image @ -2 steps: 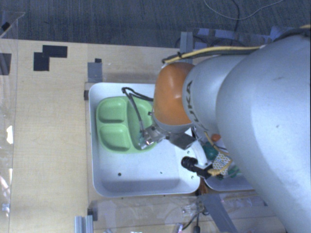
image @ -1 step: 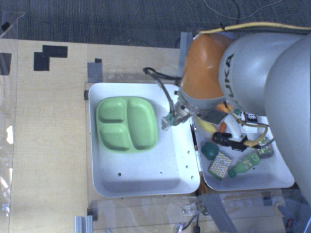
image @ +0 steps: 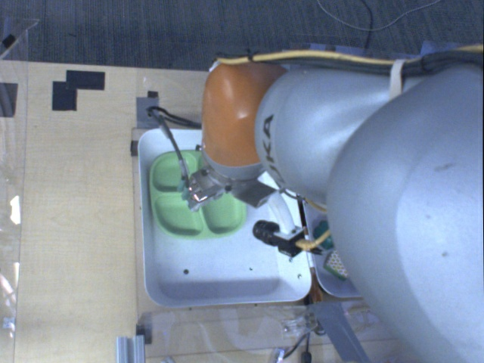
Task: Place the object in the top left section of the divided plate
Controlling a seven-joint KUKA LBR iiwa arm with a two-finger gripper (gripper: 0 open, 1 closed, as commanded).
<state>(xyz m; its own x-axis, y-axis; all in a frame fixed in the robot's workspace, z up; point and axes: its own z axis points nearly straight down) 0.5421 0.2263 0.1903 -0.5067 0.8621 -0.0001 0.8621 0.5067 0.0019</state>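
Observation:
A light green divided plate lies in the upper left part of the left white bin. The arm's orange band and grey wrist hang right over the plate's right half and hide it. The gripper shows as a small metal part below the wrist, low over the plate's middle. The wrist blocks the sight of anything it may hold. The two plate sections in sight on the left hold nothing.
A black cable runs from the bin's top left corner to the wrist. A sliver of the right bin shows under the arm, with a green-yellow item and a mesh-patterned item. Wooden bench lies to the left.

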